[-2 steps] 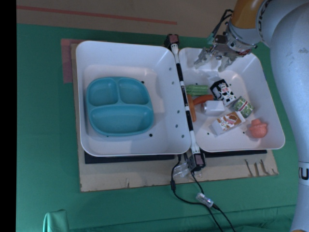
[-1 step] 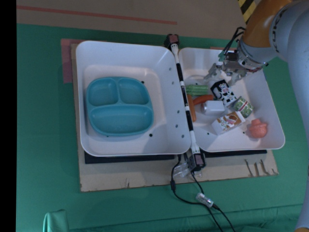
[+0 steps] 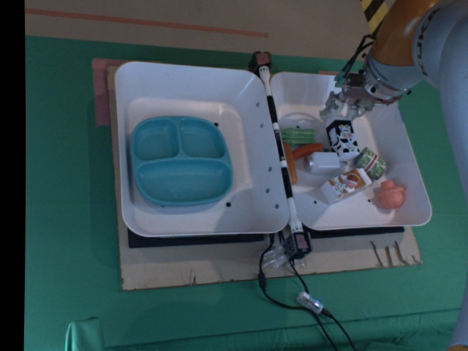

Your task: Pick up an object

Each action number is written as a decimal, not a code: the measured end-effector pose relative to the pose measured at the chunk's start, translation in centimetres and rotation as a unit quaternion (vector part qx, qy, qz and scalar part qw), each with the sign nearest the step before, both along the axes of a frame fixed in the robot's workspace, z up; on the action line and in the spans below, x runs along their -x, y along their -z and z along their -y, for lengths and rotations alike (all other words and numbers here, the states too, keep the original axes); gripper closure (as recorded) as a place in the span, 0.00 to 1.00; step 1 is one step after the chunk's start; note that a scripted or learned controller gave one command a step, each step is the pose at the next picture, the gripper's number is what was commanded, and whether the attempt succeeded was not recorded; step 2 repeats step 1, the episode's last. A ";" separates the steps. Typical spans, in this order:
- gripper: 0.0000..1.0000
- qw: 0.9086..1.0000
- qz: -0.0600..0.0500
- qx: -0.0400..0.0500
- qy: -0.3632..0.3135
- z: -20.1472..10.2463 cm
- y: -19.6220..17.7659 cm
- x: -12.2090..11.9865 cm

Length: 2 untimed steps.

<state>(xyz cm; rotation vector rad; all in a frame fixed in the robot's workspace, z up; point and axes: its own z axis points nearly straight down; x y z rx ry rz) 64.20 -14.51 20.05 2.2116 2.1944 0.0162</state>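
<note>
My gripper (image 3: 342,110) hangs over the back of the right bin (image 3: 409,170), just above a black-and-white cow-print carton (image 3: 341,138). Its fingers (image 3: 328,107) are spread apart with nothing between them. Below the carton lie a green bundle (image 3: 298,135), an orange carrot (image 3: 300,154), a white cylinder (image 3: 322,162), a green-labelled can (image 3: 371,164), a brown-and-white box (image 3: 344,185) and an orange-pink toy (image 3: 390,194).
The left bin (image 3: 146,79) holds a teal divided plate (image 3: 180,159). A black-and-white divider bar (image 3: 278,146) runs between the bins. Cables (image 3: 292,287) trail over the green mat in front. The arm comes in from the upper right.
</note>
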 end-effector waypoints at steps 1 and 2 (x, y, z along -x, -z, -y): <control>1.00 1.000 -0.010 -0.003 -0.002 2.5 -11.7 -4.0; 1.00 1.000 -0.010 -0.003 -0.002 2.5 -11.7 -4.0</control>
